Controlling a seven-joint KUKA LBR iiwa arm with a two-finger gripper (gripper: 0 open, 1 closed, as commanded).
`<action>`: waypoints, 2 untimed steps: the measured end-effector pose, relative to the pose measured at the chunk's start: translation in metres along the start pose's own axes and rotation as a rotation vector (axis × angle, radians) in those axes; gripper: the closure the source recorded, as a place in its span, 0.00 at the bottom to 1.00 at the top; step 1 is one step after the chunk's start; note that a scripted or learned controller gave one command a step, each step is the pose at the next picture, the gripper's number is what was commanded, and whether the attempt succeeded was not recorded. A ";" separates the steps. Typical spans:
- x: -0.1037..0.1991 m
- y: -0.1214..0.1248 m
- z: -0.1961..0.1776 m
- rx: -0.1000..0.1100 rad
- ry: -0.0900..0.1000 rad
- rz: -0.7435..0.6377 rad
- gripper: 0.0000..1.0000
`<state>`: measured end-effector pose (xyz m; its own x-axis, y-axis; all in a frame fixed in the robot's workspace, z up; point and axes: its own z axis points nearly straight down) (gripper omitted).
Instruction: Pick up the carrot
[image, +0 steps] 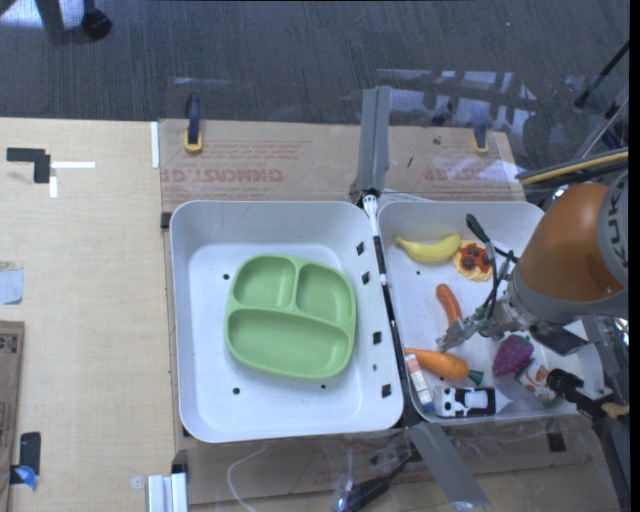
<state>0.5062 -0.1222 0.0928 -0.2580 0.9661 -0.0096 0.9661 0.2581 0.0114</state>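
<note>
Along the near wall of the right bin (520, 212) lies a small black-and-white item (468, 402), too blurred to identify, with a thin white tube-like piece (418, 378) standing by the bin's near left corner, its markings unreadable. Just beyond them rests the carrot (440, 363), lying flat in the near left part of the right bin; its long axis runs roughly left to right with a slight slant, the thin end toward the left wall and the thicker end, with a bit of green, toward the right and a little nearer. To its right sits a purple bunch of grapes (513, 353), partly covered by the arm (565, 255), whose orange band hides much of the bin's right side. The pincer (460, 332) hangs just above and beyond the carrot, apart from it, its thin fingers looking slightly spread with nothing between them. Beside it lies a small red sausage-like piece (449, 300). Farther back, near the far wall, are a banana (429, 247) and a small pizza slice (472, 261), with a dark cable crossing it. The left bin (200, 330) holds a green divided plate (292, 315) near its middle.
</note>
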 end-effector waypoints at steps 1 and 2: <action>0.000 -0.002 -0.004 0.012 0.009 0.004 1.00; 0.066 -0.010 -0.096 0.017 0.011 0.033 1.00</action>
